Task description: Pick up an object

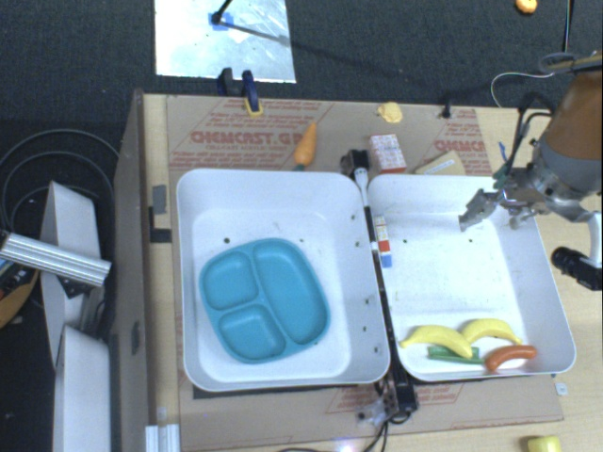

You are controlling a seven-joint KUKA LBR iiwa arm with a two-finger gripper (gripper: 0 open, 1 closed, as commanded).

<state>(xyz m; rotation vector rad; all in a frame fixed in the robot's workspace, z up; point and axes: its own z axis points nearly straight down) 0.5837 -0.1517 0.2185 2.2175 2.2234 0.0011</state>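
Down at the near edge of the right bin (528, 281) lie two bananas (462, 336), a green stick (452, 353) and a hot dog (510, 356), all lengthwise along it. Farther back hangs the gripper (474, 217); its opening, I cannot tell.

Smooth white plastic bins (283, 191) sit on printed brown cardboard (245, 135).

a robotics lab: cardboard-topped surface (283, 125) with two white bins (273, 191), loose cables (38, 158) at left, dark carpet (396, 26) in the upper frame.
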